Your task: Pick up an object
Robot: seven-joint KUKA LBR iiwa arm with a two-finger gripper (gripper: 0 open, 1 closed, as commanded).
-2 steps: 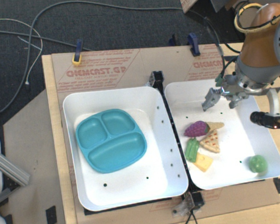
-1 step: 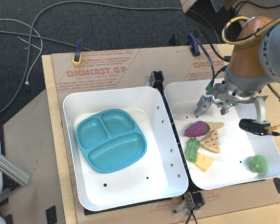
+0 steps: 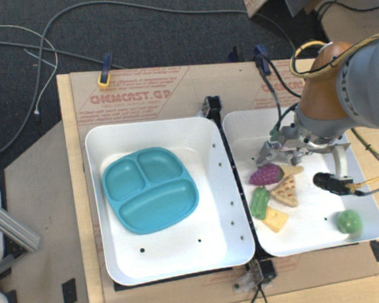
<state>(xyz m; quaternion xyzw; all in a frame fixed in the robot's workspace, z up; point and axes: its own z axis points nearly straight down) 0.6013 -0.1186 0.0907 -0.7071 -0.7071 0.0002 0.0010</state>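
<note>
Candidate object: purple toy grape bunch, in the right bin close to the wall it shares with the left bin.

- Claw sits low, just above and right of the grapes. Its opening is hidden by the wrist, so you cannot tell how wide it is, and nothing is visibly held.
- Toy pizza slice lies just beside the grapes. Green toy vegetable and yellow cheese block are packed below them.
- Round green toy sits well apart, near the bin's lower right corner.

Risks, as judgement:
1. With the objects this tight, you may close on two at once, or nudge the pizza slice and get nothing.
2. The bumpy, rounded grapes may squirt sideways toward the wall.
3. The nearby wall leaves little approach room on that side.

Teal divided plate in the left bin is out of the way.
</note>
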